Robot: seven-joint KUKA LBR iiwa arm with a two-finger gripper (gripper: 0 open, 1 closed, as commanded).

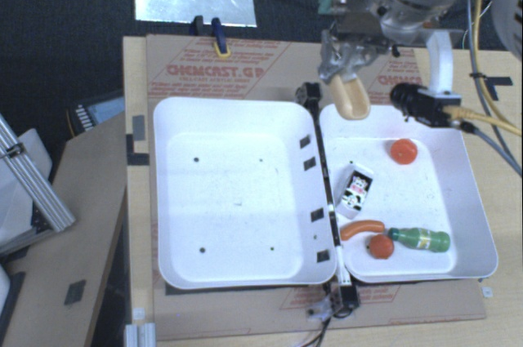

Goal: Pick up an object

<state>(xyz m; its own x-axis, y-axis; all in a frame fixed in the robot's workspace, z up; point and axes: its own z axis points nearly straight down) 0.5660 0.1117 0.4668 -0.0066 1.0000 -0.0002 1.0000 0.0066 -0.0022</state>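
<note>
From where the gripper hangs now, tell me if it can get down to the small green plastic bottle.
Probably yes. The green plastic bottle lies on its side in the right white bin, uncovered from above; only the small red ball touches its neck end.

Quick count: two white bins, left one (229, 198) and right one (458, 198). One orange ball (403, 150), one small black-and-white box (355, 190), one sausage (360, 229), one tomato (380, 246), one green bottle (421, 238), one tan bread-like piece (352, 99).

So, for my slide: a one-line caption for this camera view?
Gripper holding a tan object above the right bin, where five items remain.
</note>
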